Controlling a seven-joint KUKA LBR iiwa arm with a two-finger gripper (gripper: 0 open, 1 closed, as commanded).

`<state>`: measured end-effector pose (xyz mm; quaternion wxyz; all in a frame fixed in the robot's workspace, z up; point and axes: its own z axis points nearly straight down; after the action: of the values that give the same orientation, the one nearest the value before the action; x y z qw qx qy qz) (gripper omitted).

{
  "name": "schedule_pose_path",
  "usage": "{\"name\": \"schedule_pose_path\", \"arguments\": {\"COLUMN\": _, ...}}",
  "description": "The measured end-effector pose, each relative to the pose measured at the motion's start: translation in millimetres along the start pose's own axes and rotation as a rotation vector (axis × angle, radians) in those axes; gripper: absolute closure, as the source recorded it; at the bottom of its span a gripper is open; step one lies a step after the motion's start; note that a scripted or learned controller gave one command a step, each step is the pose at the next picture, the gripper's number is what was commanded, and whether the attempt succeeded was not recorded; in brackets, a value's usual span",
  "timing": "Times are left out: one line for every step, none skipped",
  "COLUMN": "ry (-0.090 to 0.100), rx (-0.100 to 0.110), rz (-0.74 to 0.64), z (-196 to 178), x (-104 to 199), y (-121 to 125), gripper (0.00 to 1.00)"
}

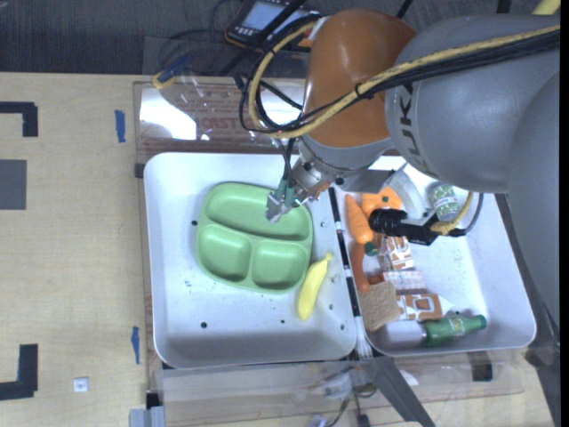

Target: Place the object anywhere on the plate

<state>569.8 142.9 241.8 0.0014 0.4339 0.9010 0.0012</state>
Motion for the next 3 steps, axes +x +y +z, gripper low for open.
{"name": "schedule_pose_path", "arguments": {"ry": 0.000, "rx": 0.001, "rz": 0.000, "z": 0.1, "x": -0.1, "y": -0.1, "gripper": 0.00}}
{"name": "schedule_pose_path", "arguments": {"ry": 0.000, "rx": 0.001, "rz": 0.000, "z": 0.1, "x": -0.1, "y": -0.1, "gripper": 0.00}}
{"name": "schedule_pose_path", "arguments": {"ry": 0.002, "rx": 0.005, "rz": 0.215, "z": 108.4, "x": 38.2, "y": 25.2, "gripper": 0.00}}
